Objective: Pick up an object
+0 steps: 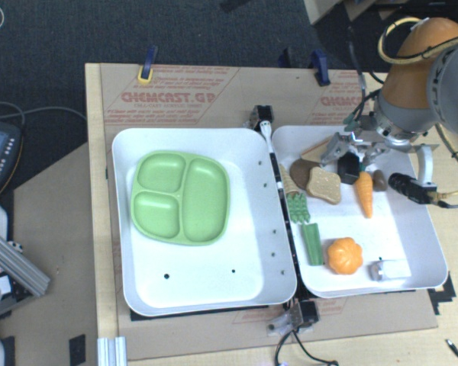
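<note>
My gripper (353, 158) hangs over the back of the right bin (412, 242), open, its two silver fingers (332, 149) spread apart with nothing visibly held between them. Just in front of it an orange carrot (365, 194) lies on the bin floor, its top end close under the gripper. To the left of the carrot a slice of bread (324, 184) rests partly on a brown flat piece (298, 172). Further forward there are a round orange fruit (344, 255), a green stick (312, 243) and a green ridged piece (298, 207).
The left bin (137, 280) holds a light green divided plate (181, 197). A small grey and white item (383, 269) lies near the right bin's front edge. The two bins meet along a raised rim (281, 204). Blue and yellow clamps stand at the board's back edge.
</note>
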### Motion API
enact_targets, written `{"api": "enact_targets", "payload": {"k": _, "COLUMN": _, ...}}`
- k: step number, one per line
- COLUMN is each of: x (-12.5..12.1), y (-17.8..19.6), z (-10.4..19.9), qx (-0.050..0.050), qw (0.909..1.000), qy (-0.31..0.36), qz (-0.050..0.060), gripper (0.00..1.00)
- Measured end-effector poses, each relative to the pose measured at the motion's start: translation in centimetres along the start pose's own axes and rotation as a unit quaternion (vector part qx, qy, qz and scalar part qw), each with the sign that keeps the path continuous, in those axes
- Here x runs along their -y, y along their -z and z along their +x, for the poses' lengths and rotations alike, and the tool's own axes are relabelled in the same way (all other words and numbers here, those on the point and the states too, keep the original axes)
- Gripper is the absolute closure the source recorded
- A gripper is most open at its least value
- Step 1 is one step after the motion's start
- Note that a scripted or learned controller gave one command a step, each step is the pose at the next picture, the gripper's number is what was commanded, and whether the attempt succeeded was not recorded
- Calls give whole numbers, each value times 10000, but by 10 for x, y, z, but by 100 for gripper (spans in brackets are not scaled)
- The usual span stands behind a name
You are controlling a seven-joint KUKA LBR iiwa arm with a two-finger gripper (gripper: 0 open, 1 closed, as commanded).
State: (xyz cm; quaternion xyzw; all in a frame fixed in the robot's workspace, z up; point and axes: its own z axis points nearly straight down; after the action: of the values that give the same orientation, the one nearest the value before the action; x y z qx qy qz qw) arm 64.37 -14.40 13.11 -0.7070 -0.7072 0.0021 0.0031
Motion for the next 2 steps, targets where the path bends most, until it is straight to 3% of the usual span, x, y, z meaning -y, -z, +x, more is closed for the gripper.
{"api": "enact_targets", "payload": {"k": 1, "x": -5, "y": -25, "z": -3, "qx": 37, "qw": 9999, "qy": -8, "qz": -105, "gripper": 0}}
{"api": "enact_targets", "payload": {"k": 2, "x": -6, "y": -14, "z": -4, "qx": 68, "qw": 9999, "qy": 0, "qz": -143, "gripper": 100}}
